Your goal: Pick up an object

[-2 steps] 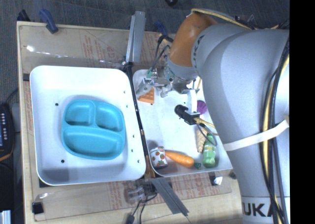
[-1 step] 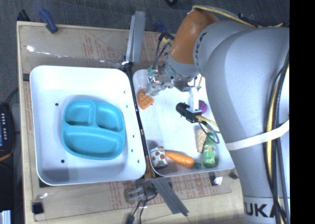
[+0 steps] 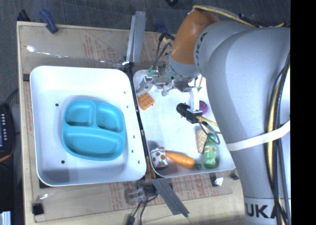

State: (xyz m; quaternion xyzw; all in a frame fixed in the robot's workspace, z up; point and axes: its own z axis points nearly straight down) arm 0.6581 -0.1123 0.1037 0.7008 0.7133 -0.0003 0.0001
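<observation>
My gripper (image 3: pixel 154 81) hangs over the far left corner of the right bin (image 3: pixel 165 120). Just in front of it, against the bin's left wall, lies an orange waffle-like square (image 3: pixel 145 101). Nothing shows between the gripper's tips. Along the bin's near edge sit a small patterned cup (image 3: pixel 158 157), an orange carrot (image 3: pixel 180 159) and a green bottle (image 3: pixel 210 156). A tan cone-shaped piece (image 3: pixel 201 140) lies above the bottle, and a purple item (image 3: pixel 203 105) is partly hidden beside the arm.
The left bin (image 3: pixel 44 85) holds a blue divided plate (image 3: pixel 93 129). The grey arm (image 3: pixel 242 100) covers the right side of the right bin. A raised divider (image 3: pixel 137 120) separates the two bins.
</observation>
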